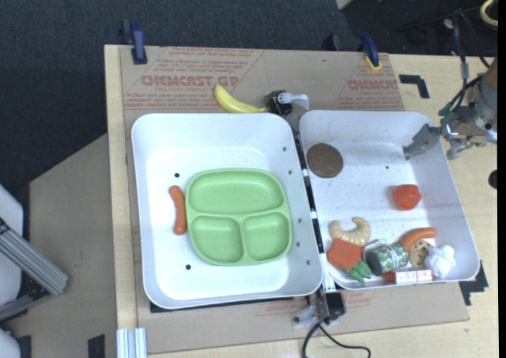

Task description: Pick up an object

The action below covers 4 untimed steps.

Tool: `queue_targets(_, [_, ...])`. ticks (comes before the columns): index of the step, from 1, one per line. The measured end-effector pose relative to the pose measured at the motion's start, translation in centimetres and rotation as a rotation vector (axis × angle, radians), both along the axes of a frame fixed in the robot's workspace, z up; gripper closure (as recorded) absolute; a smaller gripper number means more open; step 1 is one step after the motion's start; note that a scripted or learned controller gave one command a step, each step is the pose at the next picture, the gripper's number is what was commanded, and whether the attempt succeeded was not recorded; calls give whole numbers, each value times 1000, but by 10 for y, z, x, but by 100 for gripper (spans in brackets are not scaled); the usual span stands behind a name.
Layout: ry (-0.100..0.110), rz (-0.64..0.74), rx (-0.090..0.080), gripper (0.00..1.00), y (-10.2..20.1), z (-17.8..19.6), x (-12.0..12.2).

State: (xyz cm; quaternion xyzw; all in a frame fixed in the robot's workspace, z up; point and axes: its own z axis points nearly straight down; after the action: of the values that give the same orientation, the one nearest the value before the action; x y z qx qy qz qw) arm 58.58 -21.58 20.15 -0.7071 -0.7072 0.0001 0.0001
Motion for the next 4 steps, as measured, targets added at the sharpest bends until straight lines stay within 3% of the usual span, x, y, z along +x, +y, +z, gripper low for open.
queue_targets(1, [4, 0, 3, 0, 0, -118, -17])
queue_targets(2, [-2, 0, 0, 100, -1, -104, -15])
queue_targets(3, [-5, 4, -2, 100, 43, -117, 30])
queue_targets(4, [-4, 3, 0, 100, 88, -78, 29])
